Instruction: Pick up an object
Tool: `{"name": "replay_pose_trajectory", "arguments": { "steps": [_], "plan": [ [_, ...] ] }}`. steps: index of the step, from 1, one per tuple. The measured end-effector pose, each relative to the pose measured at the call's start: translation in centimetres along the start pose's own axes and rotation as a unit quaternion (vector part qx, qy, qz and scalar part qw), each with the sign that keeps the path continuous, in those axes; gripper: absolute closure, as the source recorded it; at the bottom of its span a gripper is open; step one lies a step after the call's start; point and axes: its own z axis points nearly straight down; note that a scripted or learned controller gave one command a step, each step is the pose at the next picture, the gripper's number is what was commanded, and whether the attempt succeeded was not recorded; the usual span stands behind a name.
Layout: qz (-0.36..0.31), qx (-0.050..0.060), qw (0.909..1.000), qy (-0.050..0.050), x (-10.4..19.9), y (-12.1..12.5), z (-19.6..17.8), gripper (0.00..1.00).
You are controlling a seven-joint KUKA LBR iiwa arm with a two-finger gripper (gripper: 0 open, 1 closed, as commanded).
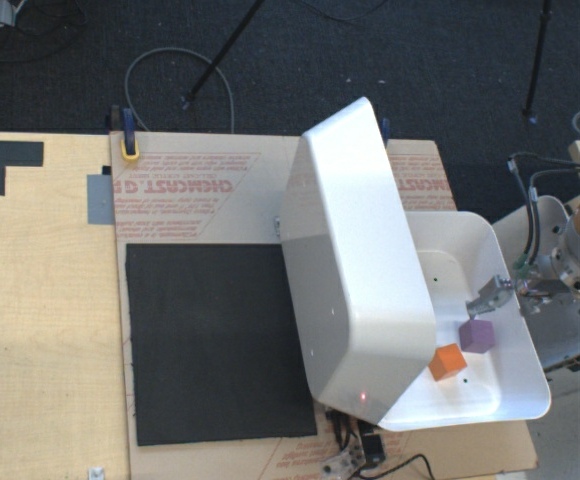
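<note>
A purple block [477,335] and an orange block [447,362] lie close together in the right white bin [515,393], toward its front. My gripper [492,297] hangs over that bin's right side, just above and right of the purple block, apart from both blocks. Nothing shows between its tips. The arm's wrist [550,268] with its cables comes in from the right edge.
The other white bin [355,258] is tipped up on its side, leaning over the right bin's left part and hiding it. A black mat [210,338] lies on printed cardboard to the left. A yellow clamp [130,148] sits at the cardboard's back corner.
</note>
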Motion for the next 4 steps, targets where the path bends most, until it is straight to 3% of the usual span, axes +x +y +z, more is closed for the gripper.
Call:
{"name": "replay_pose_trajectory", "arguments": {
  "steps": [1, 2, 3, 4],
  "plan": [
    [0.000, -0.002, 1.0000, -0.001, 0.0, 0.1, -0.2, 0.00],
    [0.000, 0.000, 1.0000, 0.000, -0.5, -0.2, 5.9, 0.00],
    [0.000, -0.005, 1.0000, -0.003, -1.3, 0.6, 11.3, 0.00],
    [-0.001, -0.007, 1.0000, -0.002, -1.2, 0.7, 11.1, 0.00]
  ]
}}
